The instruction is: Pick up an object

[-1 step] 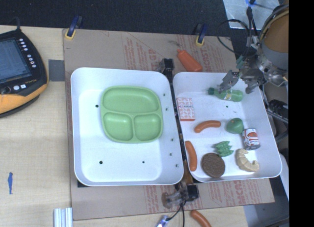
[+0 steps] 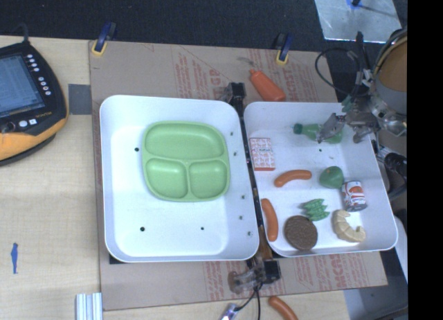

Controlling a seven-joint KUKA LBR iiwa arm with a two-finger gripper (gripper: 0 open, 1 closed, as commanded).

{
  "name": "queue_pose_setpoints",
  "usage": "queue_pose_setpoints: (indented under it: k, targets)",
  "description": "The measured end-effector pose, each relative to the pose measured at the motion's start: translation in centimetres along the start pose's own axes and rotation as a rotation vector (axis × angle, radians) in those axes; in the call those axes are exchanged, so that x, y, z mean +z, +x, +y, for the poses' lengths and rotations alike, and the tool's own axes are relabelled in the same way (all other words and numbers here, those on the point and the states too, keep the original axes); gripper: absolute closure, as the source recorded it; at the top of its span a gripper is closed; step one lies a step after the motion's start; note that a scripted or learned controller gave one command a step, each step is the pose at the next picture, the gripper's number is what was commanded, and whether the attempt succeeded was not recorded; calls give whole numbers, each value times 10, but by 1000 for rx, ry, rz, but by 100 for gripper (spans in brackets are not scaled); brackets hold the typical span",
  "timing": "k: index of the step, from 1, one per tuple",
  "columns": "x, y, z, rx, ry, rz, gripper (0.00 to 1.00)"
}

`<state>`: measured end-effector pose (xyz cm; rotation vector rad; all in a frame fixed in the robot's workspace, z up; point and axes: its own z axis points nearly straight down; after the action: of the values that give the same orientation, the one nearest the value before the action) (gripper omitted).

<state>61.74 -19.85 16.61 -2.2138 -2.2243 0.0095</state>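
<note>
Pincer (image 2: 337,126) right over green bottle (image 2: 310,131), right bin (image 2: 387,237).

Divided plate (image 2: 185,159) in left bin (image 2: 118,173), cookie (image 2: 301,232) in right bin (image 2: 277,121)

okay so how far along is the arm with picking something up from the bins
Nothing looks lifted yet: the sausage, can, cookie and croissant all lie in the right bin. The gripper is low over the green bottle near the far edge. Grasping and lifting remain.
</note>
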Motion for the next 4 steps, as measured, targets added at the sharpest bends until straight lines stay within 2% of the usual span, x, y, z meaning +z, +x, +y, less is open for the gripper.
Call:
queue_pose_setpoints:
  k: [1, 2, 3, 4]
  targets:
    - [75, -10, -39, -1, -1, 1, 0]
    - [75, 15, 37, 4, 8, 3, 0]
    - [65, 10, -38, -1, -3, 0, 0]
    - [74, 43, -2, -2, -3, 0, 0]
